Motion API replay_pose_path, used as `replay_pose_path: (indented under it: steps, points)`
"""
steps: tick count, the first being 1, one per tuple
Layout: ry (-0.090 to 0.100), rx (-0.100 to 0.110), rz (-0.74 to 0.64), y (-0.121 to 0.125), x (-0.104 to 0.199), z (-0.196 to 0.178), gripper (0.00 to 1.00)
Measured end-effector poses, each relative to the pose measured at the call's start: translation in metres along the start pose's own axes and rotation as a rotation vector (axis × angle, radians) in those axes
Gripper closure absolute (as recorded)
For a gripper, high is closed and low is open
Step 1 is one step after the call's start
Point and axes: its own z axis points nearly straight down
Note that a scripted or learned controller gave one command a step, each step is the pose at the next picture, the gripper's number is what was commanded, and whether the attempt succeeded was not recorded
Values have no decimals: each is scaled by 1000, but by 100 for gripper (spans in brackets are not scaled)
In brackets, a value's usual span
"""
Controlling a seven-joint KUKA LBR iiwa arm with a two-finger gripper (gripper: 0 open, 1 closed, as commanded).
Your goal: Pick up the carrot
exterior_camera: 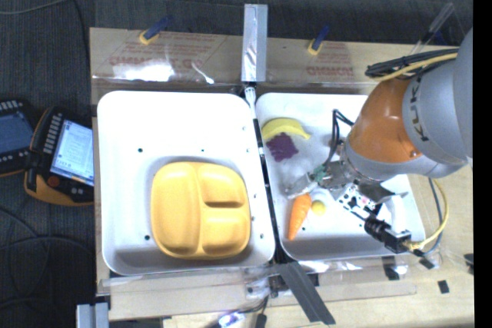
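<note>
Fingers' state hidden under arm (400,127) — arm cut off at rt edge.

Bench (177,57) bearing two shallow white bins side by side: left bin (123,165), right bin (338,242), rims touching.

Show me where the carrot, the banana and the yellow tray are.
carrot (298,215): camera view, middle of its orange body, right bin.
banana (284,127): camera view, middle of its curved yellow peel, right bin.
yellow tray (201,209): camera view, on the divider between its compartments, left bin.
</note>
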Motion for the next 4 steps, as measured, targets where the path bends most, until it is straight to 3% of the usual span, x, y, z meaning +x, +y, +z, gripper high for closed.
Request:
replay_pose_path:
  steps: [1,2,3,4]
  points:
    - [3,-1,0,1,1,-10,100]
    - [3,0,0,1,1,-10,0]
    - [3,19,116,8,1,-96,0]
    - [4,23,275,-27,77,-92,0]
